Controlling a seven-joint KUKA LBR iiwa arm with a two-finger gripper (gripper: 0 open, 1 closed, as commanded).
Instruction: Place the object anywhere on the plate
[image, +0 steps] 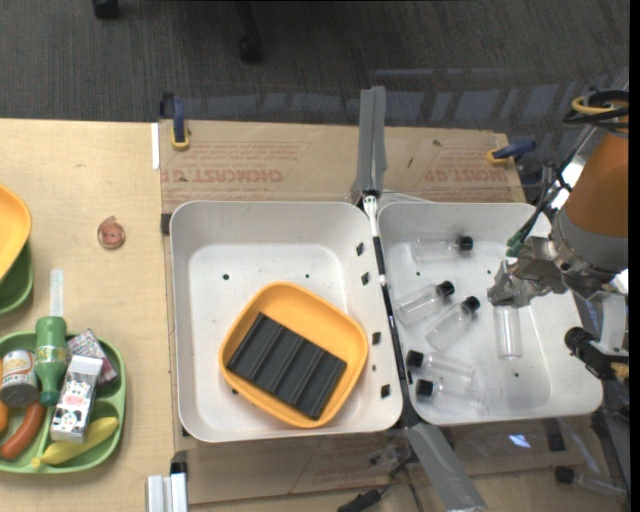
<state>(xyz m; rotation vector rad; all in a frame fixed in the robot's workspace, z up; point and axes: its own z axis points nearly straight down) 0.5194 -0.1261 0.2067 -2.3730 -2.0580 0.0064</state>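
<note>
Camera view looks down on a wooden table (80, 180) with two white bins side by side on brown cardboard (270, 160). An orange plate (345, 325) sits in the left bin (200, 300), toward its front, and a black ridged block (287, 365) lies tilted across the plate, covering much of it.

Several clear vials with black caps lie scattered in the right bin (560, 395). One vial (445, 245) is near the back wall, one (425, 297) lies just right of the divider, another (455, 320) is beside it, and two more (445, 378) rest near the front left corner. A further clear vial (509, 332) lies upright in the picture, right of centre in that bin.

From the right the grey arm with its orange band (605, 185) reaches over the right bin. Its gripper (503, 295) hangs low over the middle of that bin, just above the top end of the upright vial. I cannot tell whether its fingers are apart or together, nor whether anything sits between them.

At the left table edge a green tray (110, 425) holds toy food: a green bottle (50, 355), a small carton (70, 400), a can (17, 370), a sausage (20, 432) and a banana (75, 447). Behind it a yellow dish (10, 235) rests in a green one at the edge. A small pink disc (111, 234) lies alone on the wood. Blue clamps (172, 118) grip the cardboard at its back corners.
</note>
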